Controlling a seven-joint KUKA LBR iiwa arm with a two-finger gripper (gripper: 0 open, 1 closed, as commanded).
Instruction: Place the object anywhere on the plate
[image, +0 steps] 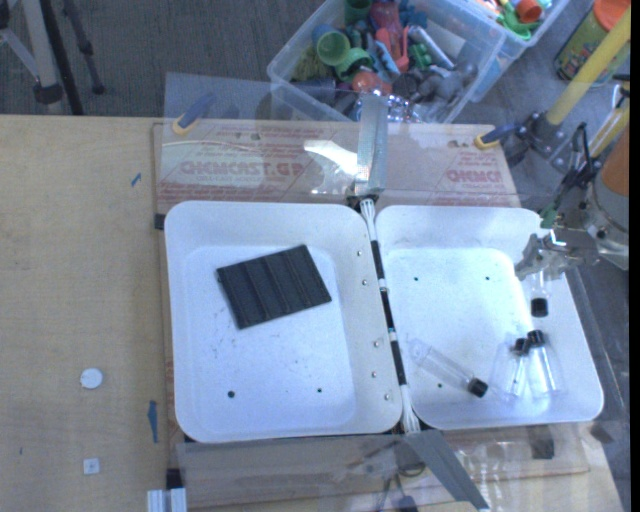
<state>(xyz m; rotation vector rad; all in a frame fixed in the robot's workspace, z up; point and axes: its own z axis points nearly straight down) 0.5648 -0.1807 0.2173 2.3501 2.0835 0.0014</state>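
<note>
Several clear vials lie toward the viewer from the gripper, close by in the right bin. The dark ribbed plate sits far to its left. Its grip state: cannot tell.

Clear toy-filled tub beyond bins.

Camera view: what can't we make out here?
- Gripper: at the right bin's right rim, blurred against the white.
- Clear vials in the right bin: transparent, outlines faint, count uncertain.
- Arm: cut off by the right edge.
- Dark ribbed plate: material unclear.
</note>
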